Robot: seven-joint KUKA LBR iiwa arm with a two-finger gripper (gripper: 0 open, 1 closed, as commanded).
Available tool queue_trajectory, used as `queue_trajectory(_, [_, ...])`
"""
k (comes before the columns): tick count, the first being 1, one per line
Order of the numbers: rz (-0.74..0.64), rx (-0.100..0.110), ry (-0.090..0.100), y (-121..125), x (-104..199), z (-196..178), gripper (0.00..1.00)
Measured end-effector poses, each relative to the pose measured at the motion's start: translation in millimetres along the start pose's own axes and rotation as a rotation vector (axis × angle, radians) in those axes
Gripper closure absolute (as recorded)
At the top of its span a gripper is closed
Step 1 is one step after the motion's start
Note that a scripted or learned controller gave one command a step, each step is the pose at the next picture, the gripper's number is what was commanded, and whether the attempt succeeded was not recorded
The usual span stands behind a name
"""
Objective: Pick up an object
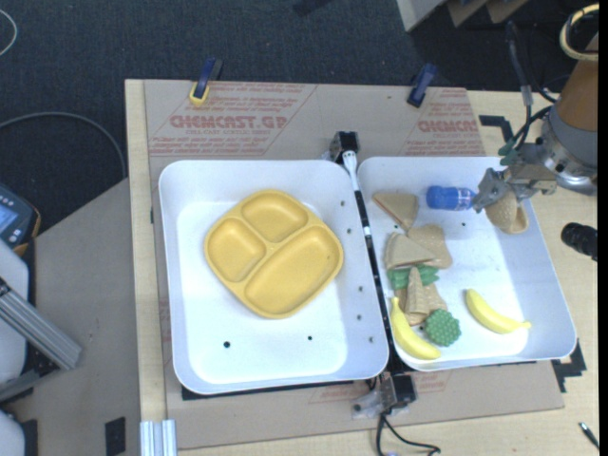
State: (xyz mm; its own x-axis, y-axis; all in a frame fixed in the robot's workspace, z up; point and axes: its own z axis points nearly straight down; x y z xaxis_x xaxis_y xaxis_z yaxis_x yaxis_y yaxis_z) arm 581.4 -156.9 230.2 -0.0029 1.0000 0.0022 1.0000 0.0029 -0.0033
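While a blue bottle (448, 198) lies near the right bin's (556, 297) far edge, the tool (501, 190) hovers just beside it, over a tan piece (510, 217); whether it is apart or together, I cannot tell. A yellow divided plate (274, 252) sits in the left bin (180, 283).

I see the worktop (285, 112) covered with brown board printed in red lettering, held at its far edge by a yellow clamp (201, 85) and a blue clamp (421, 85). A black strip (359, 212) runs between the two bins. Dark carpet (142, 17) surrounds everything, with a thin cable (57, 117) looping at left.
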Motion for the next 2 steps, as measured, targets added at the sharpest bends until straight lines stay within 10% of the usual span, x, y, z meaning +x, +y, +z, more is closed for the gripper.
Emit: queue_trajectory(2, [-0.002,0.000,0.001,-25,99,10,1.00])
